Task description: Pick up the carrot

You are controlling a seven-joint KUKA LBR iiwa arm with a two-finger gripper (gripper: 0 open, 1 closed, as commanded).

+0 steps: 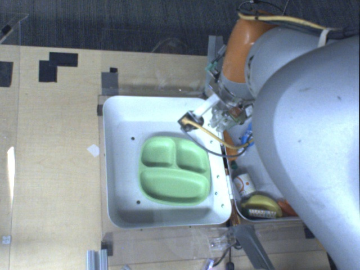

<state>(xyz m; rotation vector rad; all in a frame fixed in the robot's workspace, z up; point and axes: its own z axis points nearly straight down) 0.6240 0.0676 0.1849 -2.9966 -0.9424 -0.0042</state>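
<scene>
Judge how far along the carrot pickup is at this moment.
Nothing looks done yet. The grey arm's pincer hangs over the seam between the bins, beside the green three-compartment plastic tray. An orange sliver, possibly the carrot, lies in the right white bin. Reaching, grasping and lifting remain.

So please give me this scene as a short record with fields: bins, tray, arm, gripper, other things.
left bin: white, holds the tray
tray: green, three compartments, lies flat
right bin: mostly hidden by the arm
arm: grey, orange band, over the right bin
gripper: near the divide between the bins, finger state unclear
other things: yellow item and orange item, perhaps the carrot, in the right bin
</scene>
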